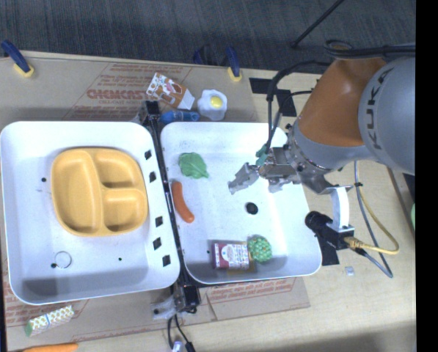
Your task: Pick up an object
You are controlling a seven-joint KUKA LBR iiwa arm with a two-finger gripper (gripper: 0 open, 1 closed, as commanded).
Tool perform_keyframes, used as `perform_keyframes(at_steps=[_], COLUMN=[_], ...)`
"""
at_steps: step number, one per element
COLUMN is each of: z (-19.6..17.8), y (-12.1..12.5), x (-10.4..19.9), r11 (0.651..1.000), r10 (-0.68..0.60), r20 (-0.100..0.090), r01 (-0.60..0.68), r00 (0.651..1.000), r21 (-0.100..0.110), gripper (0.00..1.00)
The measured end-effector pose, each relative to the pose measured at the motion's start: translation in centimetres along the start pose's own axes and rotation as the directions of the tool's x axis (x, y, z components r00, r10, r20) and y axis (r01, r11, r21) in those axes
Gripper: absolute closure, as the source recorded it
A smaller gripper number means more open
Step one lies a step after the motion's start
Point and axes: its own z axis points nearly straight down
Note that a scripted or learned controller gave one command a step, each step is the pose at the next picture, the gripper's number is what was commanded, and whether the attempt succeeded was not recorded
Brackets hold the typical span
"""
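From the overhead camera I saw 2 bins. The gripper (242,180) hung over the middle of the right bin (292,270); I could not tell how its claw stood, and I saw nothing in it. The sausage (183,202) lay near that bin's left wall, long axis running top to bottom, tilted slightly rightward at the lower end. A green leaf (194,166) lay just above it. A packet (231,255) and green ball (260,248) sat touching by the near wall. A yellow tray (100,191) filled the left bin (20,270).

Red print on the cardboard sheet (116,94) seems to read "CHEMCAST"; the arm (395,101) bears "KU".
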Motion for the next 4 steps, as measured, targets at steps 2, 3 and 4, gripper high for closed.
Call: perform_keyframes(at_steps=[2,3,4], z=[14.8,14.7,14.6], y=[6.7,11.4,13.7], x=[2.7,3.3,3.2], r11=[0.983,0.911,0.948], r10=[0.185,0.412,0.319], r20=[0.0,0.0,0.0], r01=[-0.185,-0.412,-0.319], r00=[0.983,0.911,0.948], r21=[0.0,-0.001,-0.002], gripper=[0.0,0.0,0.0])
